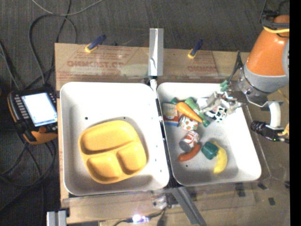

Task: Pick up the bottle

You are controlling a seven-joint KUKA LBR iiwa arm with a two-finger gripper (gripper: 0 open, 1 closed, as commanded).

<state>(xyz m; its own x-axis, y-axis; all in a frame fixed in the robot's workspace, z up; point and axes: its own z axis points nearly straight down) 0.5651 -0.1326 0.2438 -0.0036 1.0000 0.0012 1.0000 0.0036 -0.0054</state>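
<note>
I'm looking at a cardboard-topped bench [117,62] with two white bins. Nearest, the left bin [70,98] holds a yellow tray [113,149]. In the right bin [244,159], banana [220,160], carrot [189,111]; which one is the bottle, I can't tell. Farther right, the gripper [221,100] hangs over the clutter, grip unreadable.

Two white bins [70,126] sit on the tan cardboard-coloured bench [108,62]. A bright yellow divided tray [113,154] glows in the left one. On the right: an orange carrot [189,111], a yellow banana [220,160], a red chilli [189,153], a teal-green block [209,150], and a black-and-white patterned piece [217,112] (cow-like spots). The arm [268,62] shows orange above grey.
</note>
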